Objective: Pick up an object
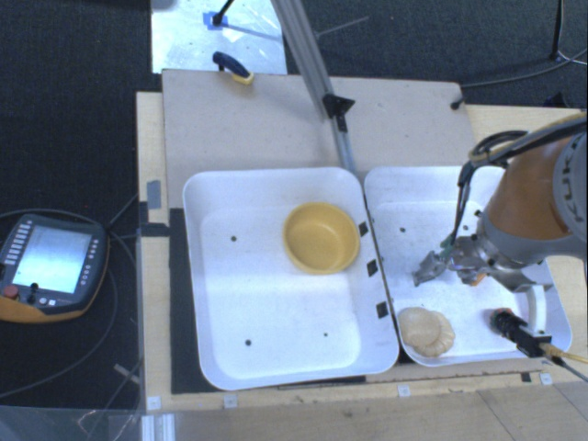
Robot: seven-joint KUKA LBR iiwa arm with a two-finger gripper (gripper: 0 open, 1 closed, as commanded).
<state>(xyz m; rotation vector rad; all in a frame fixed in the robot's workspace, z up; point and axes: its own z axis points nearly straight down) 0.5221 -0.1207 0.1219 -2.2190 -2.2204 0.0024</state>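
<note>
The arm (537, 200) reaches in from three o'clock, its orange band sitting over the right bin (413, 191), and the gripper (432, 269) hangs low above that bin's floor, pointing toward nine o'clock. From where the camera looks down, I can't make out whether it is clenched or released; nothing shows between its tips. A pale, lumpy round object (425, 331) lies near the bin's near edge, at about six o'clock from the gripper, close by but apart from it. In the left bin (230, 338) a yellow bowl (321, 237) sits upright toward its right side, at roughly ten o'clock from the gripper, across the wall where the two bins meet. A teach pendant (50, 266) rests on the floor at far nine o'clock.
</note>
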